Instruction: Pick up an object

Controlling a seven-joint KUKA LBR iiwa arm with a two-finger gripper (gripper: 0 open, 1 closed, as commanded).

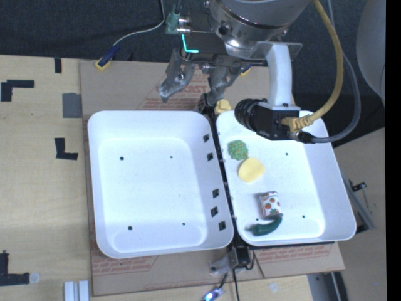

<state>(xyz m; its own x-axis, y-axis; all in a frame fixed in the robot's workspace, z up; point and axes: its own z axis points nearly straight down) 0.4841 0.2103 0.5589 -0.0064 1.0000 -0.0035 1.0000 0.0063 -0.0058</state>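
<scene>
My gripper (193, 93) hangs above the far rims of the two bins, near where they meet. It is open, its two grey fingers spread wide and nothing between them. A small pale yellow piece (222, 106) sits beside the right fingertip, at the far left corner of the right bin (326, 187). Lying in that bin are a bumpy green ball (237, 148), a yellow round piece (251, 170), a white box with red spots (269, 204) and a dark green curved piece (266, 227).
The left bin (103, 168) lies beside the right one, with a black hinge strip (216, 180) between them. A black cylinder with a yellow hose (263, 119) hangs over the right bin's far part. Brown cardboard (125, 83) lies under both bins.
</scene>
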